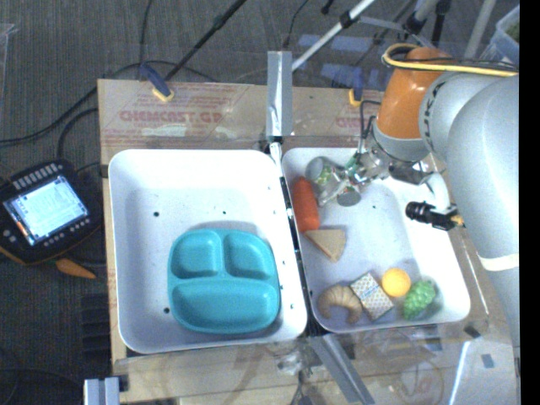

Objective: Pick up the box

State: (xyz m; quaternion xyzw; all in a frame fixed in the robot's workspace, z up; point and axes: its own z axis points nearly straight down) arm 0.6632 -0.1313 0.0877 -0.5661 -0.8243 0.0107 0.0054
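The box is small, with a blue-and-white chequered pattern. It lies near the front of the right bin, between a croissant and a yellow round fruit. My gripper hangs low over the far left part of the same bin, just right of the top of an orange carrot. It is well behind the box and apart from it. Nothing can be made out in the gripper.
A pale cheese wedge lies mid-bin between gripper and box. A green broccoli piece sits in the front right corner. The left bin holds a teal divided plate. A handheld controller rests off the bench at left.
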